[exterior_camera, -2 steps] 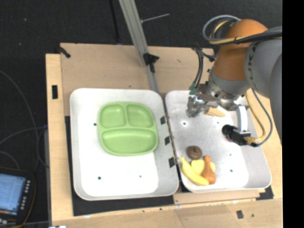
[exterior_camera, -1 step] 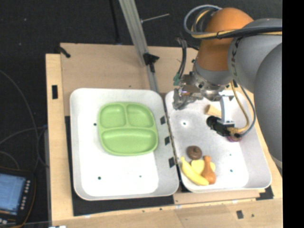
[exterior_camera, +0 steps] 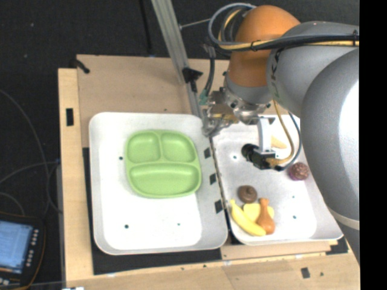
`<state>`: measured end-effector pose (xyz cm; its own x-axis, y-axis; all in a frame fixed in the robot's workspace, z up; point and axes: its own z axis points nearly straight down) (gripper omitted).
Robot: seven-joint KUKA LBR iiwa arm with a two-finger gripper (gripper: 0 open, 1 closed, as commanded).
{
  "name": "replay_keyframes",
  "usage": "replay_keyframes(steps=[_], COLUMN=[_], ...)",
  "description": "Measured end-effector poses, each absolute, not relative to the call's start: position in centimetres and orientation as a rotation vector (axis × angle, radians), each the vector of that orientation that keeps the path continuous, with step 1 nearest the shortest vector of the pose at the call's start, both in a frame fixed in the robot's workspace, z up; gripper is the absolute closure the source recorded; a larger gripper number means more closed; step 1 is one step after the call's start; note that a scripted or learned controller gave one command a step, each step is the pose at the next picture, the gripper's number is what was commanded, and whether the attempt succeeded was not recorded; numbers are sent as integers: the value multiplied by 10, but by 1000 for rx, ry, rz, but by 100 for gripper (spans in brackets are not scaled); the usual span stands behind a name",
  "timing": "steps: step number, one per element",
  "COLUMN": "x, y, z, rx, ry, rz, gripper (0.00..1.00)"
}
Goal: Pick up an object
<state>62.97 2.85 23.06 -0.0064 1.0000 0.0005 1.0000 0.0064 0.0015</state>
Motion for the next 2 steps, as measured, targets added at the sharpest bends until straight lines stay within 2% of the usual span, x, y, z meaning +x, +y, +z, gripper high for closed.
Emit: replay_keyframes(steps=[1, 2], x=[643, 642], y=[69, 66], z=[236, 236], rx=[2214, 2215], ry=[2228, 2226], rz=[3, -3], gripper=[100, 0])
